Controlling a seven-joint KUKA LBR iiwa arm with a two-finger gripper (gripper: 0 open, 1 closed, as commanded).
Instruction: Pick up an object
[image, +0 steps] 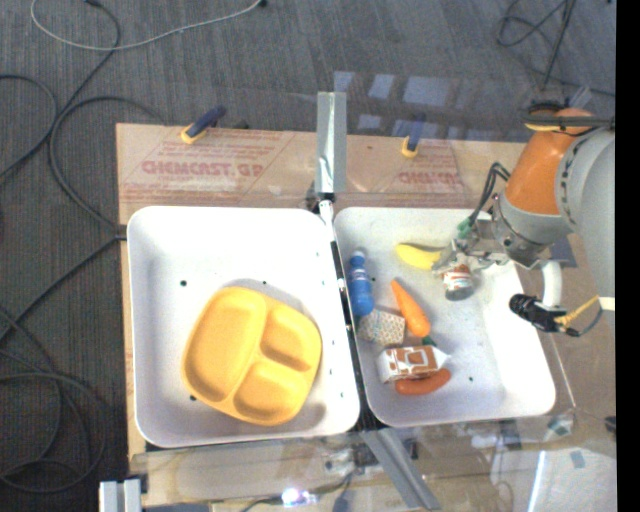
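Two white bins sit side by side on the worktop, and we find the gripper (462, 268) low in the right bin (520, 390), toward its back right corner. We cannot tell whether it is spread or closed: the tips are a small blur of grey, green and red, and something roundish and grey sits right at them, which may be a small object or part of the tool itself.

The nearest clear candidate is the yellow banana (418, 255), just beside the gripper on the side toward the divider, lying with its long axis roughly across the bin. We judge the coming move turns on that short sideways offset, with the jaws needing to close across the banana's narrow width.

Further toward the front of the same bin lie an orange carrot (411, 308) slanting diagonally, a blue bottle (359, 284) lengthwise along the divider wall, a patterned pouch (381, 326) touching the carrot, and a small white and orange pack (411, 364) near the front.

The left bin (160, 250) holds a yellow divided tray (254, 354), well apart from the arm.
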